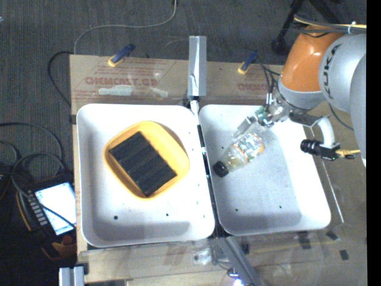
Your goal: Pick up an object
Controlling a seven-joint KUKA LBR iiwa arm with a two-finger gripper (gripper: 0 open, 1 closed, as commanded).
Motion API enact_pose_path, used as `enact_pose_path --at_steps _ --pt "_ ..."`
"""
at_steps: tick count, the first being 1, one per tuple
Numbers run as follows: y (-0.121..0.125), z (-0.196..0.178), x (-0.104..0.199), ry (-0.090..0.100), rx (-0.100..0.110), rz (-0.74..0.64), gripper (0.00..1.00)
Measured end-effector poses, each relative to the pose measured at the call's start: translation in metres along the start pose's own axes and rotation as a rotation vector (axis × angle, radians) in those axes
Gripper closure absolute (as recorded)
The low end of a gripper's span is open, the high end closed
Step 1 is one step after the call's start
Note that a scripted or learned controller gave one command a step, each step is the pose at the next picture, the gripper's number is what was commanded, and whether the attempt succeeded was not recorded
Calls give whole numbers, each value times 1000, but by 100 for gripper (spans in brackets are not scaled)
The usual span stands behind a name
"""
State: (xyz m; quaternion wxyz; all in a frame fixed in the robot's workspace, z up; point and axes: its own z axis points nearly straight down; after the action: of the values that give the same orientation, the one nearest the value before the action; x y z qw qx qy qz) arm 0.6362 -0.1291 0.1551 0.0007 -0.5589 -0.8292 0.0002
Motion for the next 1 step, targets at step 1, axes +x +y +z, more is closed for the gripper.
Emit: enact_pose_path --at_steps 1 --pt "-13 61 -13 1 -3 -74 0"
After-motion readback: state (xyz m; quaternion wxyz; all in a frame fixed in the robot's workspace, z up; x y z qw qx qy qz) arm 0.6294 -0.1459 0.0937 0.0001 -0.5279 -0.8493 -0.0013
